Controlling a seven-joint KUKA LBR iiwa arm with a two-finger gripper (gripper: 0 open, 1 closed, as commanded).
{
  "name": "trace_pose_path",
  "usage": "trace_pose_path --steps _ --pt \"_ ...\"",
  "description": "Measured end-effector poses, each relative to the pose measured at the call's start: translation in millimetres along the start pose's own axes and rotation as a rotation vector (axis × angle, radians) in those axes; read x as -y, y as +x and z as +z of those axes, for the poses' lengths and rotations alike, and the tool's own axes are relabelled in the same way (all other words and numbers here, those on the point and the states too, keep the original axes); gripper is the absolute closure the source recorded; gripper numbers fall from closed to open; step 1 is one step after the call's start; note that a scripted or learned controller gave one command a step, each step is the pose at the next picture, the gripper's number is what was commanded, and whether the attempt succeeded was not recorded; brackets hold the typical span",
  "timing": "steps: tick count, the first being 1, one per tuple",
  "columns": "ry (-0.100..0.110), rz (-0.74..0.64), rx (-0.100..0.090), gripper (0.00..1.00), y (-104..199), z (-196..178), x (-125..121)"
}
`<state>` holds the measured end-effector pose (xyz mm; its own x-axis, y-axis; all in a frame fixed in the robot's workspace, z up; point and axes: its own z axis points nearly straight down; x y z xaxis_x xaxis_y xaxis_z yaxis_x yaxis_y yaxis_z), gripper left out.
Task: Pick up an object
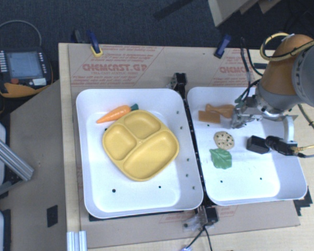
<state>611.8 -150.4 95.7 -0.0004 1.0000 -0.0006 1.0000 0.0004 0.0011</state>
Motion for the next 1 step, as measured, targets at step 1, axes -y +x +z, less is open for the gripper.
trace_pose_path --steps 1 --pt "-0.007 -0.001 0.002 1.00 4.6 -60.3 4.6"
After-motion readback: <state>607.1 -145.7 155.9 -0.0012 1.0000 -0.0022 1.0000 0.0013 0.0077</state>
